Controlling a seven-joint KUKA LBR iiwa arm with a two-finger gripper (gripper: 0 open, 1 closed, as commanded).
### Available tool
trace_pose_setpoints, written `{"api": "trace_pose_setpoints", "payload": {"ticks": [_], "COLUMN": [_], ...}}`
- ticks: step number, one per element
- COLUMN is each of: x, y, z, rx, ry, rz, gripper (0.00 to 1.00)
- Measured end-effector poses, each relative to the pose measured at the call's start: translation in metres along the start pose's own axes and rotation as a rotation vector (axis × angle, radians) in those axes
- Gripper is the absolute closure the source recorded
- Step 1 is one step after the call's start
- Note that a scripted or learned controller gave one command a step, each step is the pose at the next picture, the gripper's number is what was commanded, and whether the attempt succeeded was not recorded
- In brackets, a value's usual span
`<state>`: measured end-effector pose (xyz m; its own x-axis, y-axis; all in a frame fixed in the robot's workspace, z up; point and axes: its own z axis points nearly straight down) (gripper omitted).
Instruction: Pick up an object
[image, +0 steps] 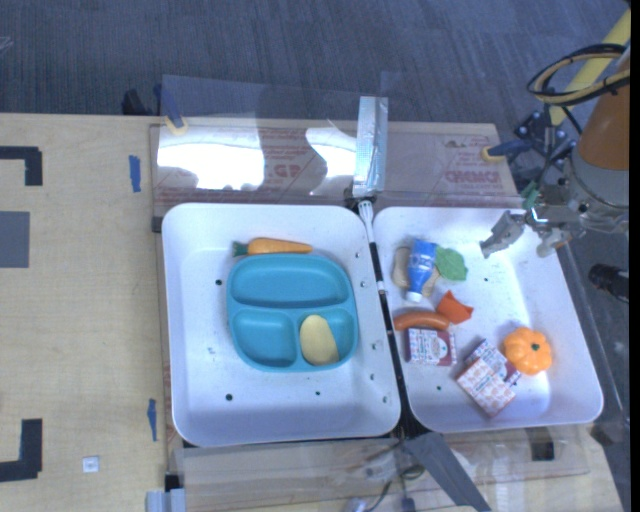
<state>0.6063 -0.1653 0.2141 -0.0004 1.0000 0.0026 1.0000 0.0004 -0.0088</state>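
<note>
My gripper (524, 238) hangs over the far right part of the right bin (560, 300), fingers spread apart with nothing between them. Below and left of it lie a green piece (452, 264), a blue-and-white bottle (422, 267), an orange-red wedge (455, 306), a sausage (423, 319) and a small red-labelled packet (430, 347). An orange pumpkin (527, 351) and a red-and-white carton (487, 378) sit near the bin's front right.
The left bin (190, 330) holds a blue divided tray (290, 310) with a yellow potato-like piece (319, 339) in one compartment, and a carrot (278, 246) beside the tray's far edge. A metal post (369, 145) stands behind the bins.
</note>
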Motion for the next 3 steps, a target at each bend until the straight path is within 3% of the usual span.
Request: {"api": "trace_pose_setpoints", "payload": {"ticks": [1, 2, 3], "x": [0.056, 0.061, 0.117], "y": [0.012, 0.015, -0.005], "z": [0.116, 0.125, 0.023], "rx": [-0.003, -0.012, -0.022], "ry": [-0.001, -0.002, -0.001], "rz": [0.122, 0.096, 0.005], "gripper": [0.0, 0.0, 0.0]}}
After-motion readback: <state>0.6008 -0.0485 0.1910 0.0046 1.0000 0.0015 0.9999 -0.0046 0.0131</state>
